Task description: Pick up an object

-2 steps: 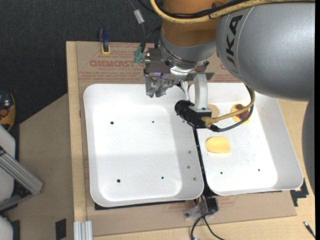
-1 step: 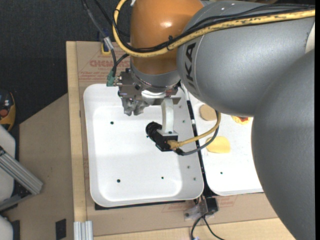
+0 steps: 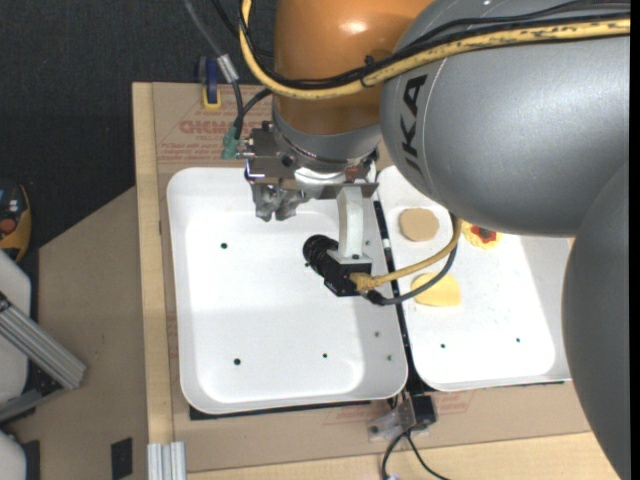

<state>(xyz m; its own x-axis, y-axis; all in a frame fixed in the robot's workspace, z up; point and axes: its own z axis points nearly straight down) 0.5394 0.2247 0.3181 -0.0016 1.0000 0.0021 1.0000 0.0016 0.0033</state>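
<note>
Progress: The pick looks not yet made. The gripper (image 3: 278, 204) hangs over the far end of the left bin (image 3: 260, 318), with no object seen in its hold, so the approach, grasp and lift all appear to be left.
Jaws: From this slanted overhead angle I cannot tell how far apart they stand; the wrist housing crowds the view.
Task's thing: Every candidate lies outside the left bin, past its right-hand wall, in the right bin (image 3: 500, 318). A tan disc (image 3: 420, 225) sits just beyond that wall, a yellow piece (image 3: 440, 293) is nearer the camera, and an orange-red piece (image 3: 482, 236) is farther from the wall.
Shapes: The disc is flat and round. The yellow piece is a rounded wedge, partly behind the cable, and the orange-red one is too small to read.
Materials: The left bin is smooth white plastic, shallow, with rounded corners and a few dark specks (possibly drain holes or marks). It rests on a brown board (image 3: 155, 168) with red lettering.
Arm: The arm (image 3: 500, 98) is a glossy grey casing with an orange band, looming above the left bin's far rim.
</note>
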